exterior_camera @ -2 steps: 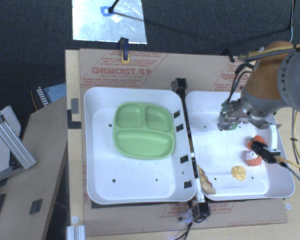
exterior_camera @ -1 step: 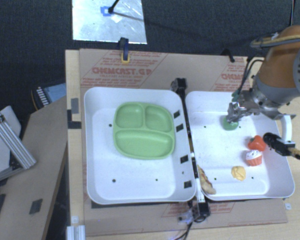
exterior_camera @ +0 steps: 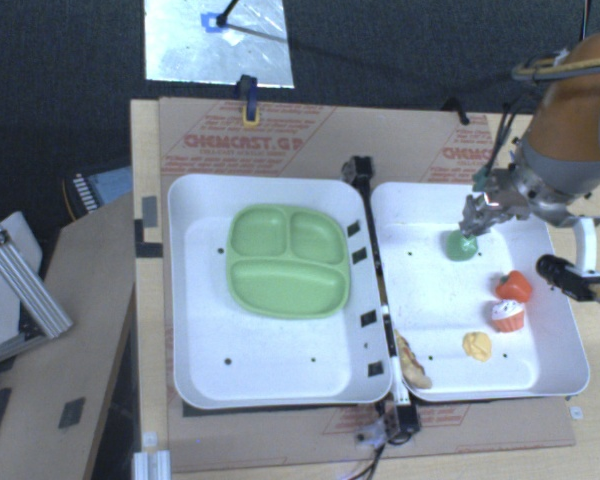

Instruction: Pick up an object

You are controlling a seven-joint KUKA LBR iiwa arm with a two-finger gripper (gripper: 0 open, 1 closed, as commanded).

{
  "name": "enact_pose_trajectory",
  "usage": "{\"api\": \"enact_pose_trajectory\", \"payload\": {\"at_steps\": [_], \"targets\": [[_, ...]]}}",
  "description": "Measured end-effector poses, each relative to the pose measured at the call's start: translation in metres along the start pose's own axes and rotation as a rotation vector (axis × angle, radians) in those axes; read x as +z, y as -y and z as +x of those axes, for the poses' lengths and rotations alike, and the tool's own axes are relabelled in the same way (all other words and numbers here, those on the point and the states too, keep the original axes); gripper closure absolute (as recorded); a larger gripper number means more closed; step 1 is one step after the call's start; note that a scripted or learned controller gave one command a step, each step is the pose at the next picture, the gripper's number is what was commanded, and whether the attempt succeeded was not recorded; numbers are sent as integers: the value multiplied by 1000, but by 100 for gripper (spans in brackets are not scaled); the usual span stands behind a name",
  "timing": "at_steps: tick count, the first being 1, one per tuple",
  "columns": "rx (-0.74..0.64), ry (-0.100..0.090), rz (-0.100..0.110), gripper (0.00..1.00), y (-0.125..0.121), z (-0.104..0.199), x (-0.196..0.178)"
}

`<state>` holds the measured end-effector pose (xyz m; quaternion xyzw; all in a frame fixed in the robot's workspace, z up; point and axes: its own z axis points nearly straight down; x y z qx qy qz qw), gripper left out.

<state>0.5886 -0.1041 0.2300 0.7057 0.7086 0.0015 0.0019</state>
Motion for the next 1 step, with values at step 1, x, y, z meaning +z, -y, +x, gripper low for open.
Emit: {"api": "enact_pose_trajectory", "payload": {"at_steps": [1], "targets": [[-5, -3, 3, 100, 13, 52, -7]]}}
